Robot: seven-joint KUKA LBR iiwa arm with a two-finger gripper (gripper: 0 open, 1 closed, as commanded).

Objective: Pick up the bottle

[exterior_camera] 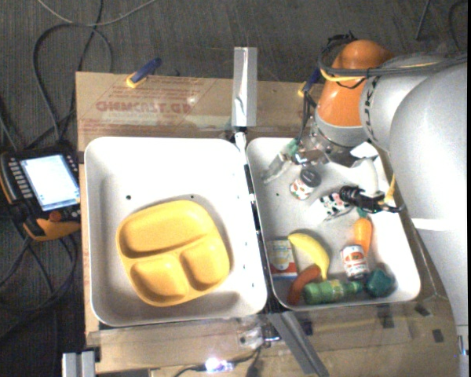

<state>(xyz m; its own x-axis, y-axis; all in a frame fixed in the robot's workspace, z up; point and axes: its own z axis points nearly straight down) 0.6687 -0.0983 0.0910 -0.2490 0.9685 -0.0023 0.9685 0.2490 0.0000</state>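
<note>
Over the upper part of the right-hand shallow white bin hangs the grey arm with its orange band, reaching in from the right. Its pincer sits low near the bin's upper-left corner, just above a small dark-capped white object on the bin floor; whether the pincer is apart or together cannot be told from this slanted look, and nothing can be seen gripped in it.

Further down the same bin, near its right wall, stands the small bottle with a red label and pale cap, well apart from the pincer. Just above the bottle lies an orange carrot-shaped toy, and just below it a green bumpy vegetable-shaped toy stretches along the bin's lower edge. A yellow banana lies to the bottle's left, with a red pepper-like piece beneath it and a small printed carton against the bin's left wall.

Beside it, the left-hand shallow white bin holds a yellow divided plastic tray with three compartments. Both bins rest on a counter topped with brown cardboard. A handheld pendant with a lit screen lies off to the left on the dark floor.
</note>
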